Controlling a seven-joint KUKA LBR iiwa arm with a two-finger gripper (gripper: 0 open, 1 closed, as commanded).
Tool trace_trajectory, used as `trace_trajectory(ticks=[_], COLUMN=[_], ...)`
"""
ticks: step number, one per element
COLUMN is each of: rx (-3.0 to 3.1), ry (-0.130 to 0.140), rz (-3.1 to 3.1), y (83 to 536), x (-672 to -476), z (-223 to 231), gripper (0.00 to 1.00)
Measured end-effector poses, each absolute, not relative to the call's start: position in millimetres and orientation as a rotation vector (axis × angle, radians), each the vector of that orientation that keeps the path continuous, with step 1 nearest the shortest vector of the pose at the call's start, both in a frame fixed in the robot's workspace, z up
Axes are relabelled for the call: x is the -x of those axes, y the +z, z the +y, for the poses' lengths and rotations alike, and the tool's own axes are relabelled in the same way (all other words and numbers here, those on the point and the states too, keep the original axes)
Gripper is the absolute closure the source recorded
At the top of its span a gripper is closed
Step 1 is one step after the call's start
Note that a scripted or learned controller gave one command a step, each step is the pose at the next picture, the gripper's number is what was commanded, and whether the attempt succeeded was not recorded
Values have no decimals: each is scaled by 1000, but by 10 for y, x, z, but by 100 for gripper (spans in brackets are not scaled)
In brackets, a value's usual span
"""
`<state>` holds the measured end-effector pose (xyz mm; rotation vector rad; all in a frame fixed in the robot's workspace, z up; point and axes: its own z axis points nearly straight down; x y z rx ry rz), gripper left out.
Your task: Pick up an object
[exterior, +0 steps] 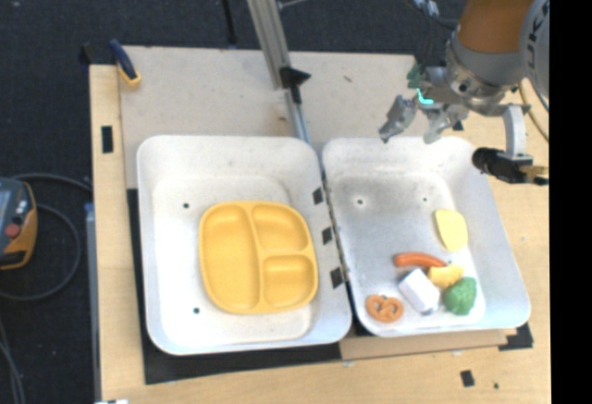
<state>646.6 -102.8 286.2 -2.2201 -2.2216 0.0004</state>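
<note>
- Nearest the camera, along the front wall of the right bin (370,166), lies a cluster of small items: an orange pretzel-shaped piece (384,307), a white block (418,290) just beside it, and a green broccoli-like piece (461,295) at the front right.
- Just behind those sit a small yellow piece (446,275), touching the green one, and an orange carrot-like stick (420,260) lying roughly crosswise.
- Farther back, near the right wall, a pale yellow oval piece (451,229) rests apart from the cluster.
- Bare floor makes up the rear half of the right bin.
- Beside it, the left bin (162,162) holds a yellow divided tray (258,256) with three compartments, lying flat toward the front; nothing can be seen in the compartments.
- Above the rear edge of the right bin hangs the gripper (416,122), its two fingers spread apart with nothing between them, well away from every item in the bin.
- An aluminium post (266,18) rises behind the two bins.
</note>
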Motion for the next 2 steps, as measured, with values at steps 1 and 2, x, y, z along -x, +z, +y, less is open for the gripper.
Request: trace_trajectory(ticks=[1, 2], rx=[2221, 2221], ry=[-2, 4], rz=[-2223, -2221], y=[2874, 2415], x=[-6471, -6541], z=[-1028, -1072], gripper=[0, 0])
